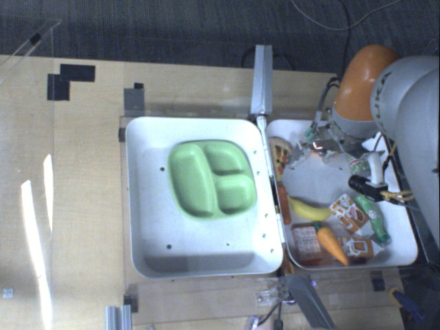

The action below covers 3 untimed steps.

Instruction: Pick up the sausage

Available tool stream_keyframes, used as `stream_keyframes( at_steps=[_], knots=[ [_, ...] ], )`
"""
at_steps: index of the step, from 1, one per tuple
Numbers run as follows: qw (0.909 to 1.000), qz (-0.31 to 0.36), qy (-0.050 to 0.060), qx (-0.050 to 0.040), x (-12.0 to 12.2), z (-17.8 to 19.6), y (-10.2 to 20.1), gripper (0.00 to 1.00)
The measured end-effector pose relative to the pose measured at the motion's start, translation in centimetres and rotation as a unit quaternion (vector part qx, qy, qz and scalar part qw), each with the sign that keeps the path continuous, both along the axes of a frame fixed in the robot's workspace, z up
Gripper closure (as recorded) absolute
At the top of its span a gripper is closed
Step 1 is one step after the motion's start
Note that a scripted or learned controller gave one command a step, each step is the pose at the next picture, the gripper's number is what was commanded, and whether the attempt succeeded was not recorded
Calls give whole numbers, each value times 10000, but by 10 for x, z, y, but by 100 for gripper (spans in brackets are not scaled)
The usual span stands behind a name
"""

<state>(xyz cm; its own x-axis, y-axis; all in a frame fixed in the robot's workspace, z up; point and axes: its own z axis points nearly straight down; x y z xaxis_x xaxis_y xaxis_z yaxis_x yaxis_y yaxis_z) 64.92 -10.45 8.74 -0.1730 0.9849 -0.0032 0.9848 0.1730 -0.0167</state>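
Sausage [282, 203] lies tight along right bin [405, 253] left wall, beside banana [309, 210]. Gripper [317, 143] hovers near the bin's top; finger state we cannot tell. We'd descend aligned lengthwise, clearing wall.

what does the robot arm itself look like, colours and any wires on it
The arm is bulky and rounded, with smooth light grey casings and a glossy orange band just above the wrist. Below the band sits a metal-looking gripper with small, intricate parts. Thin dark cables run along the wrist area, and a black connector with yellowish wires sticks out beside the grey casing.
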Motion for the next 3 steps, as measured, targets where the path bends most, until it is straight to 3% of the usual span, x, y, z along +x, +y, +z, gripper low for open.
stream_keyframes(
  at_steps=[1, 2, 3],
  knots=[
    [9996, -261, 128, 0, 10, -1, 3, 0],
    [9996, -260, 129, 1, 10, -2, 3, 0],
    [9990, 440, -49, 43, -3, 14, -16, 0]
  ],
)
